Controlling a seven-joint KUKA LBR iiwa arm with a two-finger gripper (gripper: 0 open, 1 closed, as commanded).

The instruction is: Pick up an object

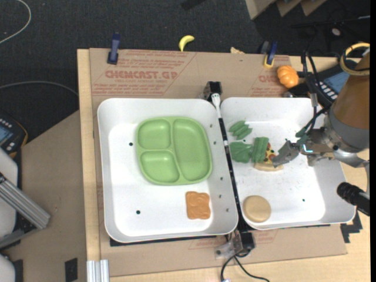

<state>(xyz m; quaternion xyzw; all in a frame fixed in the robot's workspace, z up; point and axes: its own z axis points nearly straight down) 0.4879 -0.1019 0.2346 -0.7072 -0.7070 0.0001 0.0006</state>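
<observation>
My gripper (286,151) reaches in from the right and hangs low over the right bin (305,192), its tip next to a pizza-slice toy (268,160). Just left of it lie green leafy toys (249,150) and a smaller green piece (239,128). A round tan bun (257,208) sits at the front left of the right bin. In the left bin (114,175) a green divided plate (174,150) lies in the middle, with an orange waffle-like toy (198,205) in front of it. Nothing shows between the fingers.
An orange toy (287,76) and a yellow banana-shaped toy (186,41) lie on the cardboard board behind the bins. Blue clamps (113,49) hold the board's back edge. Cables run at the right beside the arm.
</observation>
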